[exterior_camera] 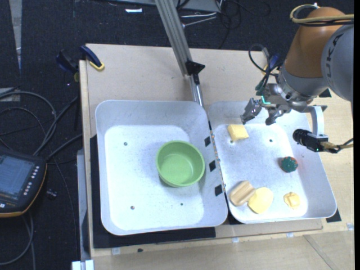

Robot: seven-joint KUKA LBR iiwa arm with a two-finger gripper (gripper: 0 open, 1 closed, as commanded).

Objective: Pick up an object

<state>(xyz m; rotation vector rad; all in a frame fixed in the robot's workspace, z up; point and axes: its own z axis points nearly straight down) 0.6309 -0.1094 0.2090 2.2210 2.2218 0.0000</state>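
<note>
My gripper point(262, 115) hangs over the far part of the right bin point(315, 176), its two fingers spread apart with nothing between them. A yellow block point(238, 132) lies just below and left of it, near the bin's left wall. A small dark green ball point(289, 164) rests toward the right side. Along the near edge sit a tan bread-like piece point(242, 192), a round yellow piece point(260, 200) and a small yellow object point(291, 199).
A green bowl point(180, 163) stands in the left bin point(121, 151). A slanted metal pole point(175, 32) rises from between the bins at the back. A black cylinder point(306, 139) on a bracket hangs off the wrist over the right bin.
</note>
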